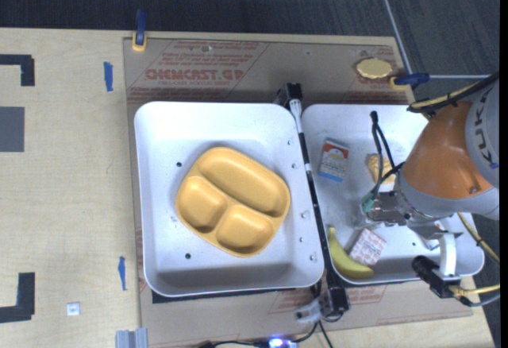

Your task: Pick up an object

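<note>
- Since the grey arm with its orange band (448, 160) hangs low over the right white bin (349, 125), I judge the main risk to be a blind descent: the hand (386, 210) sits under the wrist and I cannot tell whether it is open, closed or gripping anything.
- Candidate objects crowd the bin's near edge: a yellow banana (346, 257) lies against the near-left corner, with a small red-and-white patterned packet (367, 244) just beside it. I think a grab there could catch both, or pinch one against the wall.
- A small white carton with an orange top (334, 161) lies apart, toward the far-left corner, an easier target in my judgement.
- One yellowish item (376, 165) is half covered by a black cable (379, 144); I cannot identify it.
- Across in the left white bin (159, 132), a yellow three-compartment plastic tray (232, 200) lies mid-bin.
</note>
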You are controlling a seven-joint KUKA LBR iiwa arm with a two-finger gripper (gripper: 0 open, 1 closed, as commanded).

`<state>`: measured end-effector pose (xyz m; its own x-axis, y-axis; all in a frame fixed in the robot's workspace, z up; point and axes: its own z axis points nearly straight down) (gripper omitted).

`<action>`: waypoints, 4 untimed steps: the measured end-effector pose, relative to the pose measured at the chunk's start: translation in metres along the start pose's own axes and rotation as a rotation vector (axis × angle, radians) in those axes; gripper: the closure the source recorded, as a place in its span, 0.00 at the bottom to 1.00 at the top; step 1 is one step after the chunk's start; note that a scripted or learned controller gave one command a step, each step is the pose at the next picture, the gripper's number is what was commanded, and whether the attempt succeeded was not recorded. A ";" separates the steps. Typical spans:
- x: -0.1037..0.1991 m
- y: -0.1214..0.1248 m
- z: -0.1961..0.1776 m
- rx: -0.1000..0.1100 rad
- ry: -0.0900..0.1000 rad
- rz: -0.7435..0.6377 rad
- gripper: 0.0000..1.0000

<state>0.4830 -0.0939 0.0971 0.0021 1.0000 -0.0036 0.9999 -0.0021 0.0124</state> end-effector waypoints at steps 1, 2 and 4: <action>0.000 0.000 0.000 0.001 0.000 0.000 0.00; 0.001 -0.003 0.011 0.010 0.004 -0.002 0.00; 0.002 -0.003 0.011 0.009 0.004 -0.002 0.00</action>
<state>0.4801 -0.0922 0.0860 0.0005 1.0000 0.0006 1.0000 -0.0005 0.0031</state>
